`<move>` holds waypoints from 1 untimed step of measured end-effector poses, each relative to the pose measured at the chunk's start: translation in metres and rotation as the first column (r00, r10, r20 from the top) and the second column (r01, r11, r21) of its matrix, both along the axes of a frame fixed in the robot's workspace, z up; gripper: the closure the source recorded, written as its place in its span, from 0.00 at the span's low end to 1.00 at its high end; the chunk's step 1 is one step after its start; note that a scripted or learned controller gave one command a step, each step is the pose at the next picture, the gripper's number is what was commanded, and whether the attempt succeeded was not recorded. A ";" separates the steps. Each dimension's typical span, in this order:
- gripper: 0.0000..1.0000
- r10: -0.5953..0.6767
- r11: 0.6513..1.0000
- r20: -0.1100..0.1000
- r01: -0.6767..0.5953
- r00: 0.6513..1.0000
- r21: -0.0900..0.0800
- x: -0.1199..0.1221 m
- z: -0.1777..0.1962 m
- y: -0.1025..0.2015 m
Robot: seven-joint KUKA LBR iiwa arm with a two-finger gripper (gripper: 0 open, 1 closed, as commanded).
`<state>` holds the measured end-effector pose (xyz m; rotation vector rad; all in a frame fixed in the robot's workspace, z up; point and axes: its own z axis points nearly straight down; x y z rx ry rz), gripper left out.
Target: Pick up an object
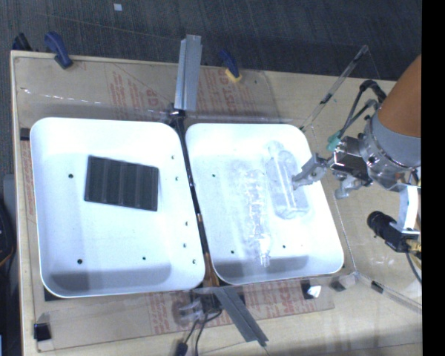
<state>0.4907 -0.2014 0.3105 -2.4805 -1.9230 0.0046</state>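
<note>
Two shallow white bins sit side by side on my bench, and I reach in from the right. My claw [317, 178] hangs over the right edge of the right bin [230, 265], its tips close to a clear plastic bottle [283, 184] that lies on its side in that bin, running from the far wall down toward the middle. Whether my claw is released or clenched I cannot tell; its tips are small and blur into the glare, and nothing shows plainly between them. Beside the bottle, to its left, lies a strip of crumpled clear wrap [252, 210], stretching down toward the near wall. To the left of that strip the bin floor is bare white up to the dividing edge. The left bin [52, 265] holds a flat dark ribbed pad [122, 183], lying well apart from every wall, with open white floor all around it. Both bins rest on a pale board [30, 87] printed with red lettering, with blue clamps [58, 50] at its far edge and a grey metal bar [187, 73] standing up between the bins. Beyond the board the floor is dark carpet [282, 13].
</note>
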 end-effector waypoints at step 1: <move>0.00 0.043 0.999 0.002 -0.043 0.999 -0.001 0.008 0.015 0.006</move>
